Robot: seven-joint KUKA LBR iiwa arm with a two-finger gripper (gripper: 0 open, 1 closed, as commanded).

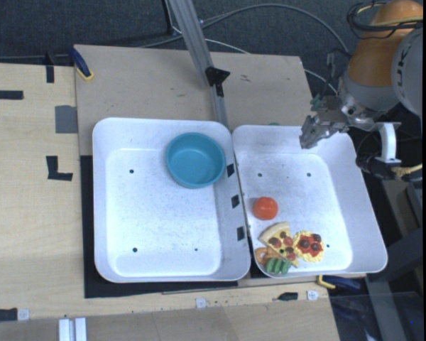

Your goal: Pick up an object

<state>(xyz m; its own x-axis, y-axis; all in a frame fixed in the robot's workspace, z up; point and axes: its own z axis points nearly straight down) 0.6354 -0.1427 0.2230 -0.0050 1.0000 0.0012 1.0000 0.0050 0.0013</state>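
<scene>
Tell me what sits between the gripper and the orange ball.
Nothing visible. The gripper hovers at the right bin's far edge; bare bin floor runs from it to the orange ball. The toy pizza lies beyond the ball.

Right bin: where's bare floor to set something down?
Free: the right bin floor between the gripper and the orange ball, plus its right side. Crowded: the near-left corner, with the ball and pizza toys.
</scene>
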